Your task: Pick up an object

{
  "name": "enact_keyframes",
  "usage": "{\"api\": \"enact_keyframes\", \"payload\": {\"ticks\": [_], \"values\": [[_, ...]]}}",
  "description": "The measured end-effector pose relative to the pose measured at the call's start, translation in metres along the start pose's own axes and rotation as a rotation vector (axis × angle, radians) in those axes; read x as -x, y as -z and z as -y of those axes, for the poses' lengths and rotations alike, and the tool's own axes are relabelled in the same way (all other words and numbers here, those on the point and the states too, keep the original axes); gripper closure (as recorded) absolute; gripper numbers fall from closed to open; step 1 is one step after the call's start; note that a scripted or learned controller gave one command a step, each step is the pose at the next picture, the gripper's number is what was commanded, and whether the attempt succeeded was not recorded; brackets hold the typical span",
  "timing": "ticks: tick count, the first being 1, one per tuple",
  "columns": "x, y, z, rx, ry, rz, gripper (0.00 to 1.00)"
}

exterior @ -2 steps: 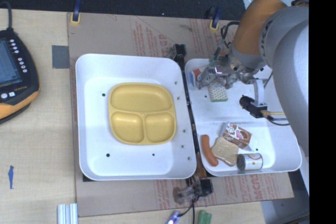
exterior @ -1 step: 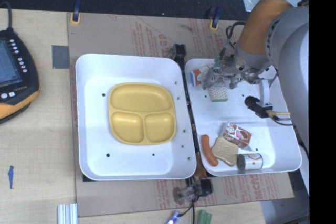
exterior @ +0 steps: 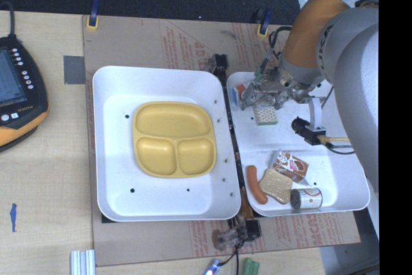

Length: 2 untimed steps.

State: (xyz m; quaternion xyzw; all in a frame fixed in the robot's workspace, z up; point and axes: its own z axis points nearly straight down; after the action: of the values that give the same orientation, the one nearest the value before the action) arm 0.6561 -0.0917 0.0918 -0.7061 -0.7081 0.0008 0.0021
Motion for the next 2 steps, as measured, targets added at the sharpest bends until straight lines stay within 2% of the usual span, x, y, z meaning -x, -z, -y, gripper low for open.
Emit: {"api": "enact_keyframes", "payload": {"ticks": [2], "values": [[0.0109, 0.0002, -0.0002, 0.002, -0.001, 0.001, 0.00]]}}
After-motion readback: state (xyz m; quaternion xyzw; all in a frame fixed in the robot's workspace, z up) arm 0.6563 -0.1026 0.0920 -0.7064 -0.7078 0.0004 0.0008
